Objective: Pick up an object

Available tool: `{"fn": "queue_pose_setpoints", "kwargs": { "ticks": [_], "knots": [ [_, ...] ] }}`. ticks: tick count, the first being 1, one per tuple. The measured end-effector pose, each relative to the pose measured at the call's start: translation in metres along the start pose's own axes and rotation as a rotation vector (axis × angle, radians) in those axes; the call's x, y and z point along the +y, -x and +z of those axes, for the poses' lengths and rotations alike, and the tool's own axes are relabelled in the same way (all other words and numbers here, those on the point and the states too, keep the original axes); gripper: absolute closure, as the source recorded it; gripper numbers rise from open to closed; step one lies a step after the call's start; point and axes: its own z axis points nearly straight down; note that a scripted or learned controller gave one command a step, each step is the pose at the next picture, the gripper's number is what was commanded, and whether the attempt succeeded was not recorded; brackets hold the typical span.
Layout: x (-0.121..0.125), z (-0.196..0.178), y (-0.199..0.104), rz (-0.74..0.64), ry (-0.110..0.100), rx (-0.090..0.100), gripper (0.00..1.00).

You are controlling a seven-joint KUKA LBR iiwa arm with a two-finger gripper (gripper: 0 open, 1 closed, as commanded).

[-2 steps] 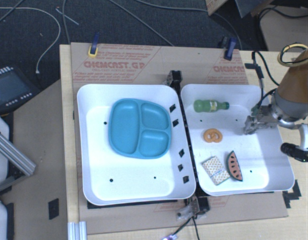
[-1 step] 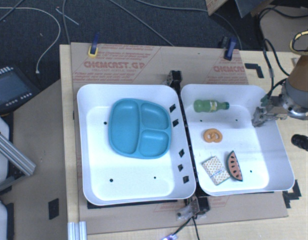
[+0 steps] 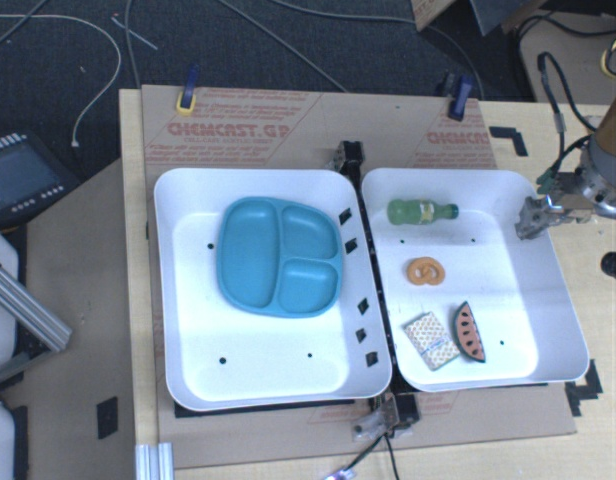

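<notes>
The right bin point(image 3: 548, 298) holds a green bottle point(image 3: 421, 211) lying on its side near the back. In the middle lies a small orange pretzel-like ring point(image 3: 425, 271). A patterned white packet point(image 3: 431, 340) and a watermelon slice point(image 3: 470, 332) lie near the front. My gripper point(image 3: 533, 218) hangs over the right bin's far right rim, well to the right of the bottle. Nothing is visibly held by it.
The left bin point(image 3: 188, 338) carries a blue divided plate point(image 3: 280, 256). A black hinge strip point(image 3: 360, 268) runs between the bins. Blue clamps point(image 3: 188, 96) point(image 3: 458, 98) hold the cardboard at the back. Cables point(image 3: 553, 88) trail over the floor and bench at the right.
</notes>
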Motion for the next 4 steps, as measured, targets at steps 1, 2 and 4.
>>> {"fn": "queue_pose_setpoints", "kwargs": {
  "ticks": [1, 2, 4],
  "knots": [
    [-0.003, -0.062, 0.007, 0.001, 0.001, -0.001, 1.0],
    [0.009, -0.07, -0.045, -0.004, -0.003, 0.002, 1.0],
    [0.027, -0.07, -0.165, -0.004, -0.008, 0.004, 1.0]
  ]
}}
